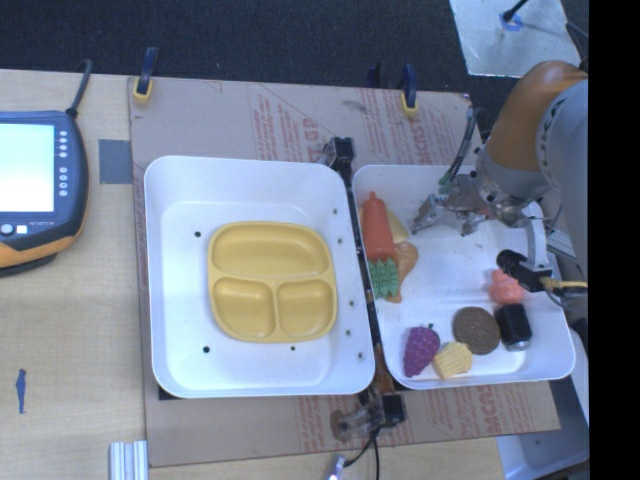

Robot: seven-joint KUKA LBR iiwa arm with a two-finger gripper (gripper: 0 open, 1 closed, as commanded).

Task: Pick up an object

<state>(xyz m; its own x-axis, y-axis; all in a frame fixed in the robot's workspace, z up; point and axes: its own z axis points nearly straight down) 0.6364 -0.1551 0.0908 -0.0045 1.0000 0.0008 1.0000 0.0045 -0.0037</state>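
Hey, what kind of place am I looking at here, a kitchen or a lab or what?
Most likely a robotics lab bench, not a kitchen. A robot arm reaches over two white bins, a handheld control pendant lies beside them, and the food is toy-like, such as the purple grapes.

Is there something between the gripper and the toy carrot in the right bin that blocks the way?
Nothing visible blocks it. The gripper hangs over the upper part of the right bin, and the carrot lies to its left against the bin's left wall. Between them is bare white bin floor.
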